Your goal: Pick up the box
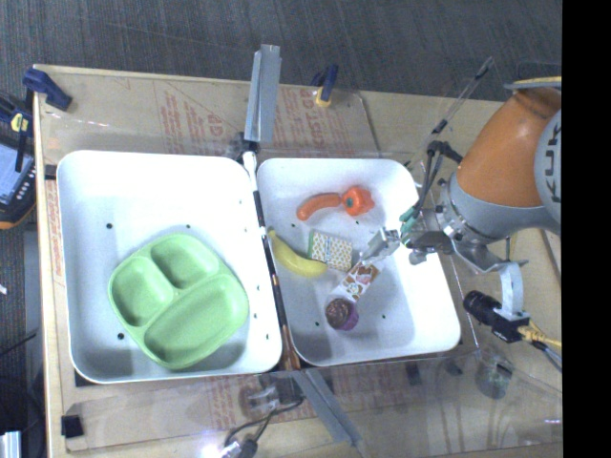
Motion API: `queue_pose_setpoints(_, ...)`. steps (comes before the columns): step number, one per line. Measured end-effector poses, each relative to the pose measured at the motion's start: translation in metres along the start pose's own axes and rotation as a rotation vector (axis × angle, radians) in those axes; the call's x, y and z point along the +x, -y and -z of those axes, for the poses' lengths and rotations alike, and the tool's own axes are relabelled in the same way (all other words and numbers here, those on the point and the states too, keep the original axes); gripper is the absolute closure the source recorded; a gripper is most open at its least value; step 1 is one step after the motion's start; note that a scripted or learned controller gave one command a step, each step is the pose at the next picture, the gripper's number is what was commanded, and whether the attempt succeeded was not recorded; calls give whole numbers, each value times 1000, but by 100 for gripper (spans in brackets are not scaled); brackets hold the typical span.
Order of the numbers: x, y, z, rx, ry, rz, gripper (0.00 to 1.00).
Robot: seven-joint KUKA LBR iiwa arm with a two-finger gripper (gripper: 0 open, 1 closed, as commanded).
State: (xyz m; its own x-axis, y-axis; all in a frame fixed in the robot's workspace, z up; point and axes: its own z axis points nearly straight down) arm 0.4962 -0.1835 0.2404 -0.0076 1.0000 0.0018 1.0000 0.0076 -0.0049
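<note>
The box was a small flat carton with a green-and-white patterned face (330, 249), lying face-up in the right-hand shallow white plastic bin (430, 324), roughly mid-bin. Its left edge sat just beside a yellow banana (294, 259), close enough that I couldn't tell touching from apart. An orange carrot-shaped toy (331, 202) lay above it, clear of it. Just below and right sat a small printed packet with red and white graphics (360, 279), then a dark purple round object (342, 314) further down.

The grey two-finger gripper (379, 246) hung just right of the box, over the packet's upper end, reaching in at a slant from the grey arm with the orange band (506, 160). I couldn't tell whether the fingers were apart or together; too small and blurred. Nothing was visibly between them.

Handling, judged: light cardboard, stiff enough across the short side, crushable if squeezed hard. The printed face is probably slick. It lay flat, so little height to grab. Best bet was pinching across the narrow width on the top and bottom edges, which were free; the left edge was crowded by the banana. Risk: fingers catching the packet instead, or skating off the face.

The left bin (86, 189) held a light green divided plastic plate (179, 299), not relevant here.
</note>
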Motion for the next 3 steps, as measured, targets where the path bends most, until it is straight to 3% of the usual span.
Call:
queue_pose_setpoints(1, 23, -51, -120, 1, 2, 110, 0)
queue_pose_setpoints(2, 43, -110, -149, -2, 1, 139, 0)
queue_pose_setpoints(3, 47, -134, -146, -7, 3, 266, 0)
